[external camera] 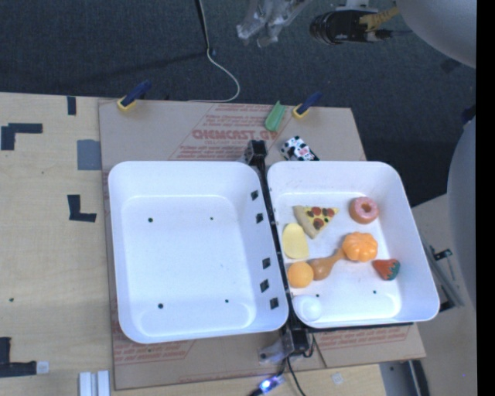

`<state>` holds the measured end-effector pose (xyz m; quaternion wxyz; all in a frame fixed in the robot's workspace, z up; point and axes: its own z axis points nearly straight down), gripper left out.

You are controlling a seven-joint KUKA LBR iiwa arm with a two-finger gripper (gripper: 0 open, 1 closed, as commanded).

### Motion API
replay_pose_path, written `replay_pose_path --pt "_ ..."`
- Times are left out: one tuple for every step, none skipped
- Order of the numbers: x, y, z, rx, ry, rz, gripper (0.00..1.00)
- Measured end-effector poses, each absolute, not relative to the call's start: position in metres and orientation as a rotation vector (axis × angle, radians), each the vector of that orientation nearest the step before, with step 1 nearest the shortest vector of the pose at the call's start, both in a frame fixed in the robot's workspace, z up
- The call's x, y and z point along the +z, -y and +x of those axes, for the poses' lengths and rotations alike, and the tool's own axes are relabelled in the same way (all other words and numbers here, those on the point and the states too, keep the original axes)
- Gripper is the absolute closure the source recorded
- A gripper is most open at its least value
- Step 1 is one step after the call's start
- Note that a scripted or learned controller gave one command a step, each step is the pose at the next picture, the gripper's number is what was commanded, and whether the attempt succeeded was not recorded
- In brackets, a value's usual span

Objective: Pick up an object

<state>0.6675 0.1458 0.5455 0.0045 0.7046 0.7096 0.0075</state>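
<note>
Two shallow white bins sit side by side on a brown cardboard sheet [232,131] laid over the bench [46,232]. The left bin [124,309] shows bare white floor. The right bin [414,302] holds the toy food: a pizza slice [315,218] near its middle, a pink doughnut [363,209] just to the right of it, a pale yellow piece [295,241] against the inner wall, an orange pumpkin [360,247], a drumstick [313,270] lying from the pumpkin down toward the left, and a red strawberry [386,268] near the right wall. A small black-and-white toy [298,148] lies on the cardboard just beyond the right bin's far rim, near a green clip [274,116]. The gripper [263,22] hangs blurred at the top of the view, well apart from both bins, nothing visible between its fingers; whether they stand apart or together cannot be told.
</note>
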Motion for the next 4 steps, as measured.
replay_pose_path --pt "0.536 -0.181 0.605 -0.001 -2.231 2.215 1.00" --pt "0.535 -0.203 0.579 -0.003 -2.227 2.218 1.00" --pt "0.536 -0.131 0.524 -0.003 -2.219 2.226 1.00" --pt "0.535 -0.156 0.482 -0.002 -2.228 2.217 1.00"
